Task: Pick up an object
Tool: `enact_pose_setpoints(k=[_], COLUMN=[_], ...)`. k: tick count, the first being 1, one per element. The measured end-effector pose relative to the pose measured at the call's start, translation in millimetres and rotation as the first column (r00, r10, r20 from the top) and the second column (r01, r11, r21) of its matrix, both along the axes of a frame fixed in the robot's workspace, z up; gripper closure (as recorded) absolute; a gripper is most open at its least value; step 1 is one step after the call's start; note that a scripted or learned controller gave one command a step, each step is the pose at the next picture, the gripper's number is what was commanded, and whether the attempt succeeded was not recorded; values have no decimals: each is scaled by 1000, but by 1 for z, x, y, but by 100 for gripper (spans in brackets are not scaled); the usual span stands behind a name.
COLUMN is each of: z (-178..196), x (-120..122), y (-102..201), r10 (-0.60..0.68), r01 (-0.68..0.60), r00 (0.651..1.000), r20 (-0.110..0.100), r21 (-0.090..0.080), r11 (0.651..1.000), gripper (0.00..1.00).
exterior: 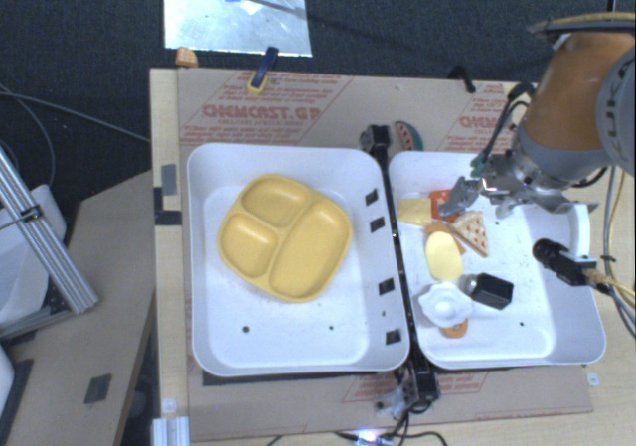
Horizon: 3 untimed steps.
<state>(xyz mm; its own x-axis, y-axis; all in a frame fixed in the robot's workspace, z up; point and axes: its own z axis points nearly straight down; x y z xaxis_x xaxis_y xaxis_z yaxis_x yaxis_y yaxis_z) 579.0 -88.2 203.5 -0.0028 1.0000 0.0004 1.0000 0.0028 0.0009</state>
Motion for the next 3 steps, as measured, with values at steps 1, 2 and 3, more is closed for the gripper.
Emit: enact_pose_setpoints(k=[1, 2, 3], z=[-98, -118, -64], x=[-5, 63, 74], y=[-45, -31, 0], r10=[-6, 3, 4], r01=[6, -3, -4], r00=[1000, 1000, 1000], r20=[-8, 8, 6], r21=[-1, -2, 0], r11=[1000, 1000, 1000], gripper=[0, 0, 0])
